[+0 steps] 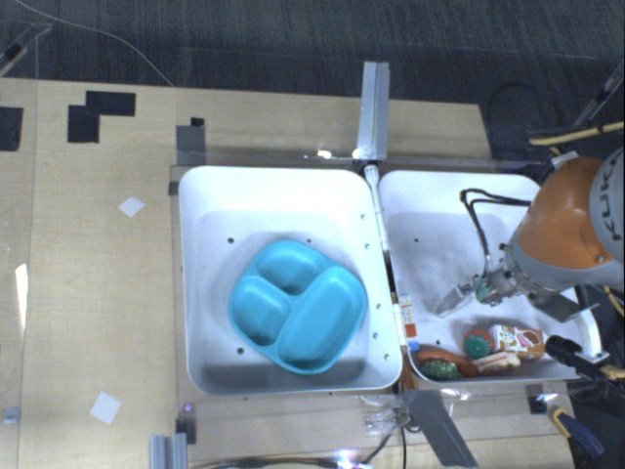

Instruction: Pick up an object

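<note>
My gripper [469,295] hangs low over the middle of the right bin [430,223], under the orange band of the arm. Nothing can be seen in its grasp. Just below it, along the bin's near wall, lies a cluster of small objects: a green round thing [477,345], a white and orange packet [515,339], a brown stick-like piece [491,362] and a red and green item [438,365] in the near left corner. The gripper is a short way above the green round thing and apart from it.
The left bin [210,223] holds a large blue divided plate [298,304], lying across its middle. A metal post [372,110] stands at the far end of the wall between the bins. Cables run at the right side.
</note>
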`<state>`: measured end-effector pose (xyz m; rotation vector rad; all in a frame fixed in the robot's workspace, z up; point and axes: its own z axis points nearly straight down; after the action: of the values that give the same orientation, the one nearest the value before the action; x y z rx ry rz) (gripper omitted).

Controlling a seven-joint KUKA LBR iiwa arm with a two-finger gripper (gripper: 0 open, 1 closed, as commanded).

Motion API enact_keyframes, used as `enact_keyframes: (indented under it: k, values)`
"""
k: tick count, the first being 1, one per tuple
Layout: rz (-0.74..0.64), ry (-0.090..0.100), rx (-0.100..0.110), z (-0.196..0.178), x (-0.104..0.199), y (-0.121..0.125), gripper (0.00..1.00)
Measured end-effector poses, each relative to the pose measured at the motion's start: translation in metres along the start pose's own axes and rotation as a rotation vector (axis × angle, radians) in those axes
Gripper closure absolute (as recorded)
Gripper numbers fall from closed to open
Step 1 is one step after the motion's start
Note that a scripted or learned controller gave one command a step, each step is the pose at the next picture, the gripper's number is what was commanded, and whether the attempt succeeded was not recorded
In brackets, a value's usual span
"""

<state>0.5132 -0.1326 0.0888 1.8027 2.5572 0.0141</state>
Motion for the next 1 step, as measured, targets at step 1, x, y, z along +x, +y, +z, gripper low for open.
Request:
enact_keyframes:
  k: [1]
  values:
    - [-0.319,-0.006,-0.002,-0.0010,0.0431,-0.0051,0.00]
